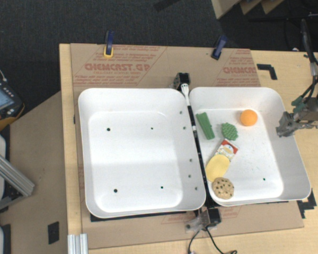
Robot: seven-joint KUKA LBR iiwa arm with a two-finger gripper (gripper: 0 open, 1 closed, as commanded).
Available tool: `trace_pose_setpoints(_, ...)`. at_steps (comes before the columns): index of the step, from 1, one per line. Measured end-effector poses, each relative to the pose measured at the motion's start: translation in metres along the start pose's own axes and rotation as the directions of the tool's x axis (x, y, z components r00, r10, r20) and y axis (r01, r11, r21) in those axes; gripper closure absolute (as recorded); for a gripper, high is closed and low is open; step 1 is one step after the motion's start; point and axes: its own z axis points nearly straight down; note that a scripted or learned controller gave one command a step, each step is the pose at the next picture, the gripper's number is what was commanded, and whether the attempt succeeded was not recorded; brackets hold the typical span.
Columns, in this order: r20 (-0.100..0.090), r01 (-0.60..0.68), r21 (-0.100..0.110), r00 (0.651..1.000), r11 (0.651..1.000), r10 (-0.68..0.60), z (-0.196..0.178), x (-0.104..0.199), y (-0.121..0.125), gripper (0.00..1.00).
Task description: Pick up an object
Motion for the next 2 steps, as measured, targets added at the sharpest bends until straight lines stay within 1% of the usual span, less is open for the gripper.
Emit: trace_pose_setpoints(2,0.002,0.001,-0.005,1.0,1.0,-0.001,-0.02,0.0,0.002,1.0)
